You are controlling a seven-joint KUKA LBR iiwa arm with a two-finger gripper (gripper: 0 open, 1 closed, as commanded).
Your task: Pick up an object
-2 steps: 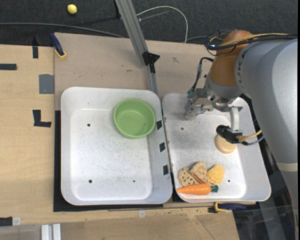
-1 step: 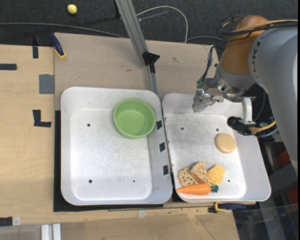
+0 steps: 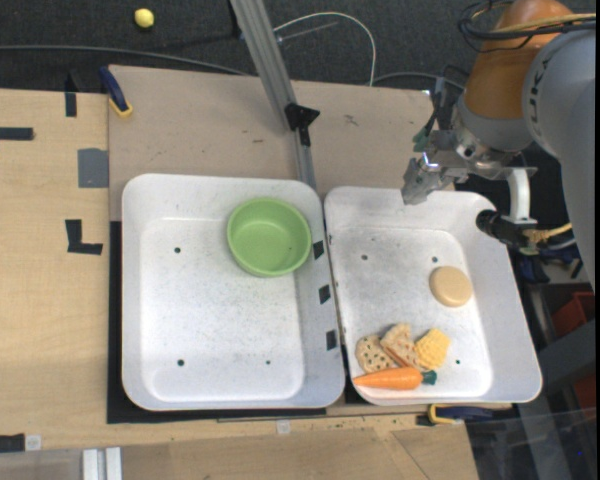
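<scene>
Arm poised over the top edge of the right bin, with nothing picked yet

The likeliest trouble, as I judge it, lies in the lower right of the frame: the orange plastic carrot [image 3: 388,378], the brown lattice waffle pieces [image 3: 385,349] and the yellow corn-like piece [image 3: 432,348] lie crowded together against the right white bin's [image 3: 380,213] lower wall, so a descent there could nudge neighbours or strike the rim; the round tan cookie-like disc [image 3: 450,286] sits apart, an easier target. The green plastic bowl [image 3: 269,236] sits in the left white bin [image 3: 160,298]. The grey two-finger gripper [image 3: 420,180] hangs at upper right above the bin's top rim, touching and holding nothing; whether it is spread or closed I cannot tell
</scene>
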